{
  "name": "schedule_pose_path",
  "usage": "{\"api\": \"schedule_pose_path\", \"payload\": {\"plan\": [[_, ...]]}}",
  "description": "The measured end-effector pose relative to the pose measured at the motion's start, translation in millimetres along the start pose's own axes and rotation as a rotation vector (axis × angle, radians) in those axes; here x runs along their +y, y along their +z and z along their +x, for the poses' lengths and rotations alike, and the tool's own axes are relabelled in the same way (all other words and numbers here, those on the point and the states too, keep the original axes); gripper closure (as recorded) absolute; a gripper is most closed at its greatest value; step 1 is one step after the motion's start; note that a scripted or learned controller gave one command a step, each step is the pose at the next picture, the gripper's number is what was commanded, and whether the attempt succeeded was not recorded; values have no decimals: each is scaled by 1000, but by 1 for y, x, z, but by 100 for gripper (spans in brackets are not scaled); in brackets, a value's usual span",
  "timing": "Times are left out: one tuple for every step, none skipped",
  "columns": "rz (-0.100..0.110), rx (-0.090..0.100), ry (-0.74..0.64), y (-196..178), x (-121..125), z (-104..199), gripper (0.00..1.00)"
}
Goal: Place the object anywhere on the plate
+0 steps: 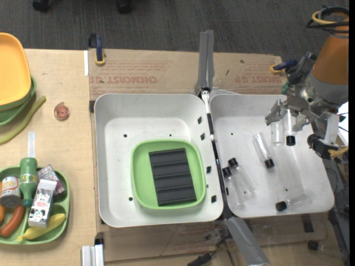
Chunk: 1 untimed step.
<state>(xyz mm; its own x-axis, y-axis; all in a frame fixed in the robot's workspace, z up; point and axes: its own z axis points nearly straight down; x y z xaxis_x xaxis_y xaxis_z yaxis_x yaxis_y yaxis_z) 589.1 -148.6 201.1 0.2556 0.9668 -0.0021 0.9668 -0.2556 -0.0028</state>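
Note:
A green plate [141, 173] lies in the left bin [111, 148] with a black ridged block [171, 176] resting on it. Several clear vials with black caps lie in the right bin [316, 170]: one [262, 148] in the middle, two [239, 180] near the left wall, one [292, 200] near the front. My gripper [288, 119] hovers at the bin's upper right. Directly under it is another clear vial [289, 132], cap end toward the front. I cannot make out whether that vial is gripped or lying on the bin floor.
A divider [211, 143] separates the two bins. To the left of the bins stand a green tray of toy food [33, 204], yellow and green dishes [11, 76] and a small pink item [61, 112]. Clamps [97, 51] sit at the cardboard's back edge.

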Motion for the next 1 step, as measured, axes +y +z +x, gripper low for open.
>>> {"api": "schedule_pose_path", "payload": {"plan": [[-1,0,0,0,0,0,0]]}}
